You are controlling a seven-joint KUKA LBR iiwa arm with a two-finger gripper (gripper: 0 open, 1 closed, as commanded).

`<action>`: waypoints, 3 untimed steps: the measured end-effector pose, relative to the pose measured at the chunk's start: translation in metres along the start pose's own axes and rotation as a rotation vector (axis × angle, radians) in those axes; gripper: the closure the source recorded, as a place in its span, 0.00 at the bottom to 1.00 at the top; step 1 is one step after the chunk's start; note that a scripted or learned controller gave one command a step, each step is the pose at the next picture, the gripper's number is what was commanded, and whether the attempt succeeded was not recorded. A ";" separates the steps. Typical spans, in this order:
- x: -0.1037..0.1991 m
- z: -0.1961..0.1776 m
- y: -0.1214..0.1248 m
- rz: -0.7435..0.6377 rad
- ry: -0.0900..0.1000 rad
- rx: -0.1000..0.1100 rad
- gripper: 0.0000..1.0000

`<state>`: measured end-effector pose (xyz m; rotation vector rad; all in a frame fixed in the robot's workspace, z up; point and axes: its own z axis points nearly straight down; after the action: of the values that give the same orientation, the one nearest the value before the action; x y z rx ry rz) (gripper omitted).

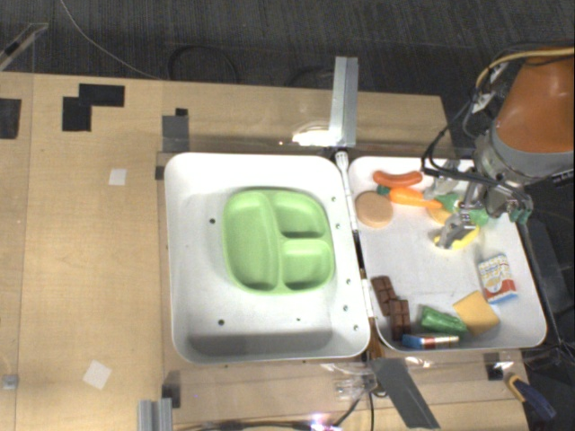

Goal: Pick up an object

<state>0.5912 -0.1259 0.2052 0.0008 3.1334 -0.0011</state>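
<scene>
My gripper [460, 224] hangs low over the upper middle of the right bin [537, 326], under the arm's orange band. Just beneath it lies a yellow item [446, 239], partly covered by the gripper; I cannot tell whether the two touch. To its left are an orange carrot [411, 198], a red sausage [398, 179] and a round tan bun [373, 209]. A small milk carton [496, 277] lies toward the right wall.
Along the right bin's front sit a yellow cheese wedge [477, 312], a green item [439, 319], a brown chocolate bar [392, 298] and a blue-and-red marker [429, 339]. The left bin [189, 268] holds a green divided plate [277, 239]. A metal post [345, 106] stands behind the bins.
</scene>
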 end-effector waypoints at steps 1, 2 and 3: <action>-0.040 0.112 -0.032 0.193 0.006 0.000 0.00; -0.022 0.116 0.012 0.219 -0.005 -0.001 0.00; 0.026 0.114 0.008 0.275 -0.007 0.000 0.00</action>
<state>0.5660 -0.1184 0.0905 0.4291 3.0964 0.0003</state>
